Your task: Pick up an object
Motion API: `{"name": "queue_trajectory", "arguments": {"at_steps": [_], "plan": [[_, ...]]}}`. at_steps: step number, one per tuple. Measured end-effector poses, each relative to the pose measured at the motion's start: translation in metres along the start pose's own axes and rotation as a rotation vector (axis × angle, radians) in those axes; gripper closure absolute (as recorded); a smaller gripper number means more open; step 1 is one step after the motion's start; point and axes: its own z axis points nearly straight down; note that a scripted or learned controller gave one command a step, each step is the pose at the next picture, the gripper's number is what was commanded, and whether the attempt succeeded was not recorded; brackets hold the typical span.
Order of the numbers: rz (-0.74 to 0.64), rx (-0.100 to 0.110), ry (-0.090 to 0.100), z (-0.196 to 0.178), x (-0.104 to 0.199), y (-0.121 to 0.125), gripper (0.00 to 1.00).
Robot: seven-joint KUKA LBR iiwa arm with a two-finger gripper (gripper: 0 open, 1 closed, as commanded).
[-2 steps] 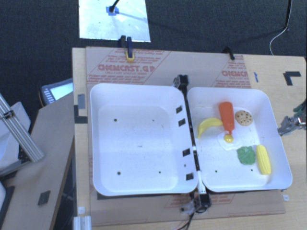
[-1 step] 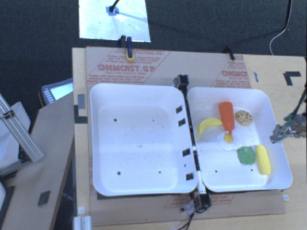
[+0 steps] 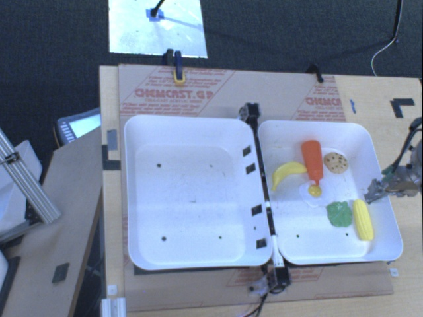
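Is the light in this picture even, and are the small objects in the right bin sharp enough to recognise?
Camera view: the light is soft and even, with faint shadows. The white bins look bright and slightly washed out. The banana, carrot, cookie and corn are slightly soft but recognisable. The gripper at the right edge is blurry.

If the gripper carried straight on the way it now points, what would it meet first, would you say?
The gripper points left and slightly down over the right bin's edge. The corn lies just below that line; the green piece comes next. Depth is unclear.
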Motion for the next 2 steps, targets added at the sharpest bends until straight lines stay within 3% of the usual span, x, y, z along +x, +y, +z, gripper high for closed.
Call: {"name": "queue_trajectory", "arguments": {"at_steps": [1,2], "plan": [[0.001,0.003,0.001,0.064,0.000,-0.001,1.00],[-0.004,-0.017,-0.007,-0.077,-0.001,0.002,1.00]]}}
